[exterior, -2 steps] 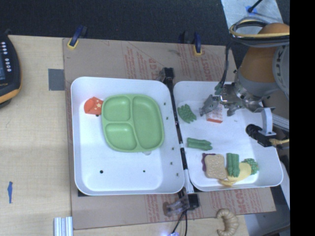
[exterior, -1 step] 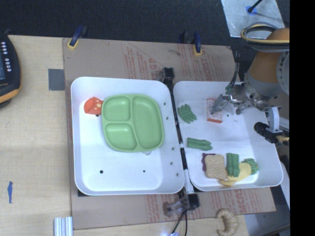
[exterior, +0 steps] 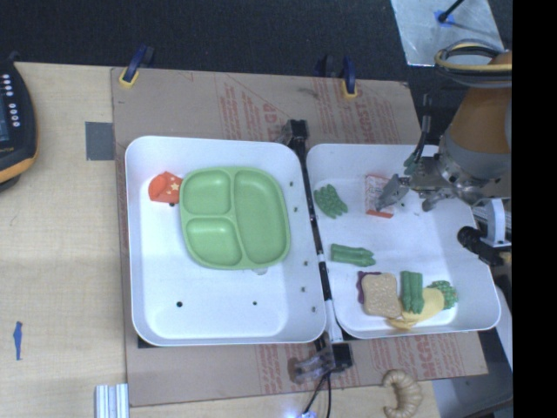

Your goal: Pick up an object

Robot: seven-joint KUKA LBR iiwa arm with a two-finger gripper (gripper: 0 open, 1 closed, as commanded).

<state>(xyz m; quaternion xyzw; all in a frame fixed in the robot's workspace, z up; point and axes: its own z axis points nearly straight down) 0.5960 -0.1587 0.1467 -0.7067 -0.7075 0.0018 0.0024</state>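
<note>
Gripper (exterior: 392, 194), right of centre in the frame — fingers apart, tips just above a small clear packet with a red edge (exterior: 377, 197) in the right bin (exterior: 474, 320). Nothing is held. Judged step: descent onto the packet. Next move calls for lowering squarely over it and closing — it looks thin and flat.

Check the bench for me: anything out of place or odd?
One thing: a tan curled toy lies on the cardboard below the right bin, outside both bins. In the left bin, a red item sits wedged beside the green divided plate. Nothing looks spilled or damaged.
</note>
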